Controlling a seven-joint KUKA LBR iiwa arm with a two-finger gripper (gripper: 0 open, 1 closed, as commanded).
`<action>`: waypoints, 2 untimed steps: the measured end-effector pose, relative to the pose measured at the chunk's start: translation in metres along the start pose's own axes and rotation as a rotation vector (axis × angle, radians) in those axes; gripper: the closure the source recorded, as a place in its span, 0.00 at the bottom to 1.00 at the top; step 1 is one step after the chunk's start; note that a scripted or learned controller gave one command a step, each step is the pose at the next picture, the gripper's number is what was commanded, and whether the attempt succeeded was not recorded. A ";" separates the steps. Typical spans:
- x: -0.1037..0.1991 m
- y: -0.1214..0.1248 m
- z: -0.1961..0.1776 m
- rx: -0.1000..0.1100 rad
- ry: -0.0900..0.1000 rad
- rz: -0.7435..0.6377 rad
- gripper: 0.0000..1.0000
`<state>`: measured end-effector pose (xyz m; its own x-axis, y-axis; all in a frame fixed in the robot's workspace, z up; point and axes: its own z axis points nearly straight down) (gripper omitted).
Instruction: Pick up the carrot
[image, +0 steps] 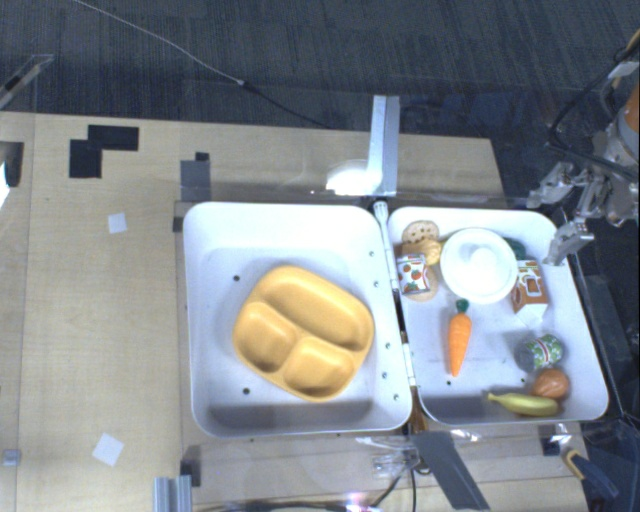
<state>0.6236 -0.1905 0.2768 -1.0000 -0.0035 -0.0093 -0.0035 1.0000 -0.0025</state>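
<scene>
Carrot (458, 342) in right bin (590, 330), below white bowl (480, 264); banana (522, 403) near.

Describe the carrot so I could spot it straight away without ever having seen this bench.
Look at the right bin of the two white ones. Just below the round white bowl near its top lies the carrot, lengthwise, green top toward the bowl. It is the one long orange pointed thing; the banana nearby is yellow and curved.

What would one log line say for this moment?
carrot: lying in right bin, untouched | claw: above bin's far right corner, away from carrot | pick: not done
</scene>
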 end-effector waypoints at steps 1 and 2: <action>0.042 0.040 0.135 -0.002 0.001 0.150 0.00; 0.074 0.086 0.186 -0.001 -0.007 0.065 0.00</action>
<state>0.5513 -0.1050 0.0899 -0.9980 0.0616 -0.0162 0.0616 0.9981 -0.0007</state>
